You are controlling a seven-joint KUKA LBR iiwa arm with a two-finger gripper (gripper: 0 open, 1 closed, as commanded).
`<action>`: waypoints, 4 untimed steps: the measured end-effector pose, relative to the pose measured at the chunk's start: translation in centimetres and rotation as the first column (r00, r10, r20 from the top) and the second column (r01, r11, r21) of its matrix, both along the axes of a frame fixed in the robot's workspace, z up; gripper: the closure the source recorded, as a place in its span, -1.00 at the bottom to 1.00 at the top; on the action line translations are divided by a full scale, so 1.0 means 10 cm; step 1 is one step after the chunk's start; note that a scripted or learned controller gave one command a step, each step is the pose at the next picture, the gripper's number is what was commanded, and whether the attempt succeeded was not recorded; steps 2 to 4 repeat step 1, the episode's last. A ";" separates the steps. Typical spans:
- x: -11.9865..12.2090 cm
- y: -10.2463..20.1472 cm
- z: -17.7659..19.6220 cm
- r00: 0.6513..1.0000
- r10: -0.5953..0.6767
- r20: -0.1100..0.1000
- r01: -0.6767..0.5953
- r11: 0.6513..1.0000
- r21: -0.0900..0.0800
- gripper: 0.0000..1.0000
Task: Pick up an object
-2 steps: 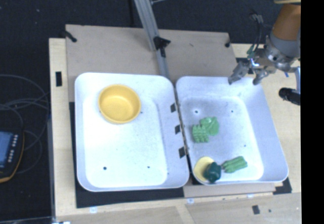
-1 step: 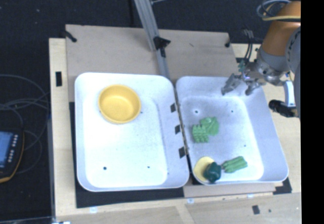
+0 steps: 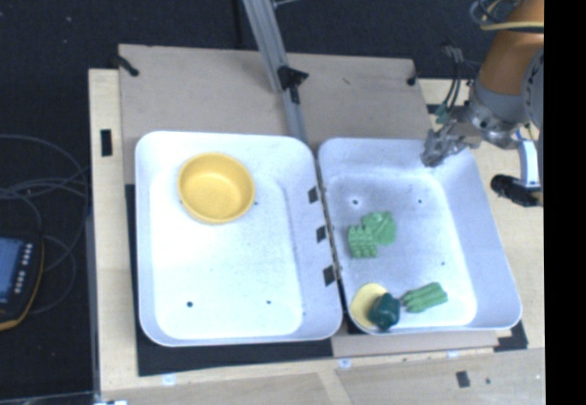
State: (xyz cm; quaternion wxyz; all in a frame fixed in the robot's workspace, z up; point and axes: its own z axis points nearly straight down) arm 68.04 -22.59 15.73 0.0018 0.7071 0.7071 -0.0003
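My gripper (image 3: 434, 156) hangs over the far right corner of the right bin (image 3: 467, 211), well above and behind the objects. A light green blocky toy (image 3: 371, 235) lies near the middle of that bin. At its front edge a small yellow cup (image 3: 365, 301) lies with a dark green piece (image 3: 385, 310) at its mouth. Beside them rests a green ridged piece (image 3: 425, 297). A yellow bowl (image 3: 216, 188) stands in the far left part of the left bin (image 3: 229, 293).
A grey metal pole (image 3: 265, 32) slants from the top down to the gap between the bins. Black clips (image 3: 326, 234) join the bins along their shared edge. The bench's tan board (image 3: 366, 82) runs behind both bins.
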 end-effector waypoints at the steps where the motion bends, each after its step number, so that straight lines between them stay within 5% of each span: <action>1: 0.04 -0.02 0.44 1.000 0.001 0.003 -0.001 1.000 0.002 1.00; 4: 0.04 -0.02 0.44 1.000 0.001 0.003 -0.001 1.000 0.002 1.00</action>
